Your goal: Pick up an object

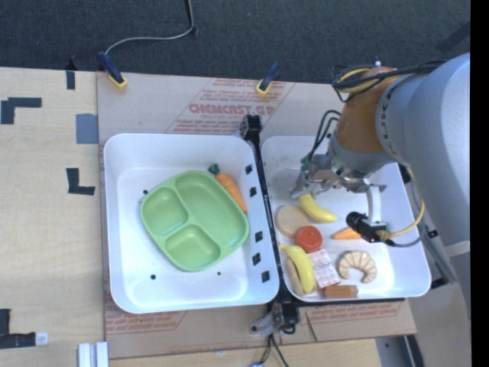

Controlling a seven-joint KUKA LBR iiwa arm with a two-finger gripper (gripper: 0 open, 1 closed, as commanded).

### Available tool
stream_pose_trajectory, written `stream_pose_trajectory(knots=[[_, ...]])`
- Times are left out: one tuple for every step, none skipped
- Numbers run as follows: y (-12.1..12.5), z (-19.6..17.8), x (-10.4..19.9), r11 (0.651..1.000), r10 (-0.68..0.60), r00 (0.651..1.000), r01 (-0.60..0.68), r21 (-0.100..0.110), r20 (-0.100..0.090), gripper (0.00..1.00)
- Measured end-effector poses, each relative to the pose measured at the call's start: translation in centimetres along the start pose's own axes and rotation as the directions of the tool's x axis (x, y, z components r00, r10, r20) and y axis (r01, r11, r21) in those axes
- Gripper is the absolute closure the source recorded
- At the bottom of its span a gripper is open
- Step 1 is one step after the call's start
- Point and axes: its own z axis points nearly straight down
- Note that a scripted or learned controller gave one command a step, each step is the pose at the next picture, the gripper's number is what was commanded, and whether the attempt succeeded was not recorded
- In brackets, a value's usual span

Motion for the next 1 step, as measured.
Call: stream_pose_trajectory(knots=[[-2.96,-8.91,6.03,1.000,-0.002,1.000,0.002,0.002,-0.004,1.00]])
